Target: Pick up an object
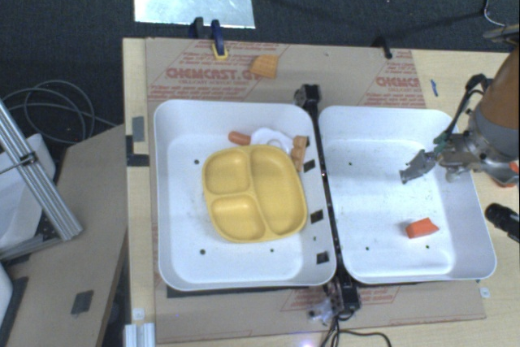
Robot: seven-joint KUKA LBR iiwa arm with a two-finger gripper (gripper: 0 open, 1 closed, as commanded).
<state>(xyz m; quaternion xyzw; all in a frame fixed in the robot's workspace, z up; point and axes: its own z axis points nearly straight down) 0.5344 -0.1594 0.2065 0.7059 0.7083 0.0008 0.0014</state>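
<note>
From above, I see two white bins on the counter. The left bin (175,175) holds a yellow divided plate (253,193). My tool (416,166) hovers over the right bin (366,256), its jaws parted and empty. I should descend squarely over the orange block (422,228) near the bin's front-right corner.

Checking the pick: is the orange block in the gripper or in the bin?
In the bin: the orange block lies on the right bin floor.
</note>
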